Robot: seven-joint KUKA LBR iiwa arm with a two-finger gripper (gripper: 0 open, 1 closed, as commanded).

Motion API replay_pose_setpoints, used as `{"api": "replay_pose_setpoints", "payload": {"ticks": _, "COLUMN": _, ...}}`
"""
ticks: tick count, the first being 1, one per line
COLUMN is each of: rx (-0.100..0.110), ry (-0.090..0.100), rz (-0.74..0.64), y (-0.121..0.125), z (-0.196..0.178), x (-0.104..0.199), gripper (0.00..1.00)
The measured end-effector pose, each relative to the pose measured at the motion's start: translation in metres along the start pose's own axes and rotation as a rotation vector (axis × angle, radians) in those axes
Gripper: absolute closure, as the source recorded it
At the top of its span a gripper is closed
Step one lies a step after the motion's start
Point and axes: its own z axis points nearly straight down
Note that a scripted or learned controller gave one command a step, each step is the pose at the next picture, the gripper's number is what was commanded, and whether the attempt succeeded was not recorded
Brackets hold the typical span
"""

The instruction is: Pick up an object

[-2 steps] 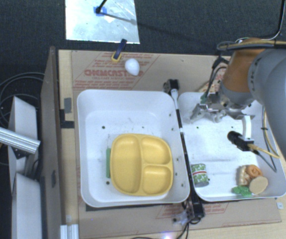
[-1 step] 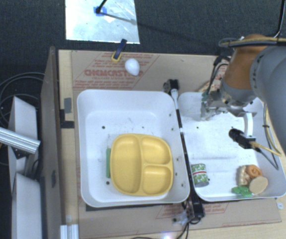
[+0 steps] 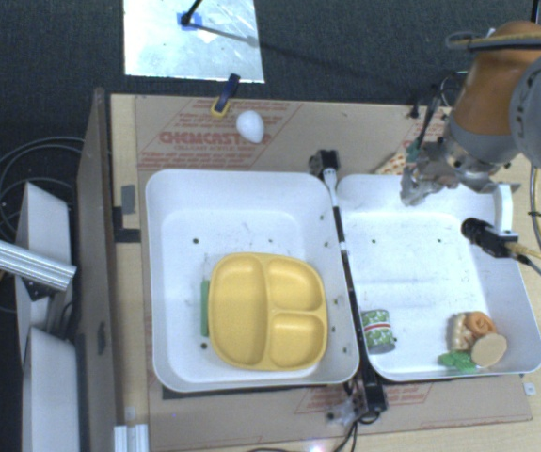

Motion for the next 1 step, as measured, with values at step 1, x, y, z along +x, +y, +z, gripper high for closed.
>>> {"api": "replay_pose_setpoints", "payload": {"ticks": 1, "rx": 0.001, "ry": 0.0, "rz": -0.003, "y": 0.0006, "z": -0.0066, "x": 0.0003, "gripper": 1.0}}
